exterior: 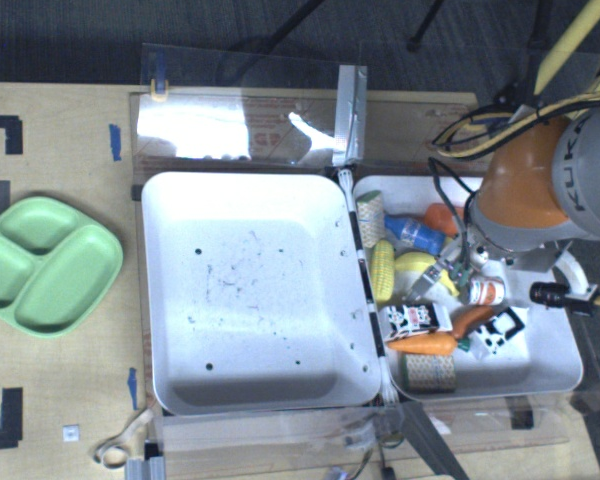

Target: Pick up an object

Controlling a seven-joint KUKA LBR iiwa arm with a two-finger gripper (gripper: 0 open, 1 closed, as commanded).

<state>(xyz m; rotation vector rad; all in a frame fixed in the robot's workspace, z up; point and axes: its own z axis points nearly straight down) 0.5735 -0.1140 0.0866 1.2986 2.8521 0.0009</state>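
Hovering over the right bin with the gripper down in the clutter, can't tell its state from here. Corn, carrot and bottle sit packed together, so I reckon it could snag two or slip off.

A green divided plate lies on the wooden bench — just left of the left white bin, apart from it. Behind that bin stands a clear plastic panel. Near the bin's front left corner — a pair of scissors.
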